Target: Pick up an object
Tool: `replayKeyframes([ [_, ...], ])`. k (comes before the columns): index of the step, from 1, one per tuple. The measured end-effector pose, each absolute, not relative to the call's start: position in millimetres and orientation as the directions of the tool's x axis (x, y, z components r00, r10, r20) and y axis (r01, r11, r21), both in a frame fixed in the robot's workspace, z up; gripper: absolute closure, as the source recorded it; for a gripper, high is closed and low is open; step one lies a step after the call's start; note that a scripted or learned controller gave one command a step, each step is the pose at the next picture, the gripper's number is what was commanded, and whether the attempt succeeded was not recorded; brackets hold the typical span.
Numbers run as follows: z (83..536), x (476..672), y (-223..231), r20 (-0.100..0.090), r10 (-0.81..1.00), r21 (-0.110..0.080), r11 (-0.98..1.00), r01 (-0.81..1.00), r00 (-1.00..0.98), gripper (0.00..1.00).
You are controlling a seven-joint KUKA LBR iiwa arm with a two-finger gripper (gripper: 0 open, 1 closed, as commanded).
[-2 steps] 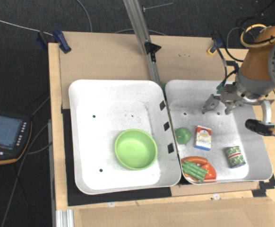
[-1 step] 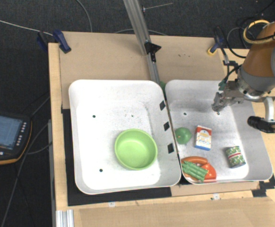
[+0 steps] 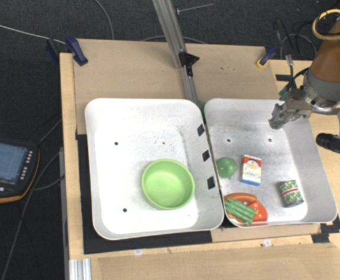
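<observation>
2 packages, a carton and a can, carry unreadable labels; hand state can't be told.

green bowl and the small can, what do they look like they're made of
Green bowl: probably plastic, with an even lime colour and a soft matte sheen. Small can: looks like metal under a printed green label, with a pale rim at the end, though it is too small to be sure.

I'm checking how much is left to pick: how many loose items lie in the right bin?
4, all toward its near end: a green ball by the left wall, a small carton beside it, a can to the right, and a red-and-green packet at the front edge.
</observation>
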State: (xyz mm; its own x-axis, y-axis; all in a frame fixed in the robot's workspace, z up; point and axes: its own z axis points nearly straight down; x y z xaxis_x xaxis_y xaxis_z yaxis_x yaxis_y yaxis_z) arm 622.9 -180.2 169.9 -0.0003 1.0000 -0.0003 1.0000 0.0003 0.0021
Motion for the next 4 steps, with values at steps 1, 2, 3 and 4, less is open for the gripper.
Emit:
replayKeyframes([
  [1,202,623.4,-180,0.0,1.0,0.002,0.0,1.0,0.0,1.0],
  [2,199,622.7,-131,0.0,1.0,0.0,0.002,1.0,-0.002,1.0],
  [3,198,614.1,-86,0.0,1.0,0.0,0.002,1.0,-0.002,1.0],
  [4,214,606.4,-42,0.001,1.0,0.001,0.002,1.0,-0.002,1.0],
])
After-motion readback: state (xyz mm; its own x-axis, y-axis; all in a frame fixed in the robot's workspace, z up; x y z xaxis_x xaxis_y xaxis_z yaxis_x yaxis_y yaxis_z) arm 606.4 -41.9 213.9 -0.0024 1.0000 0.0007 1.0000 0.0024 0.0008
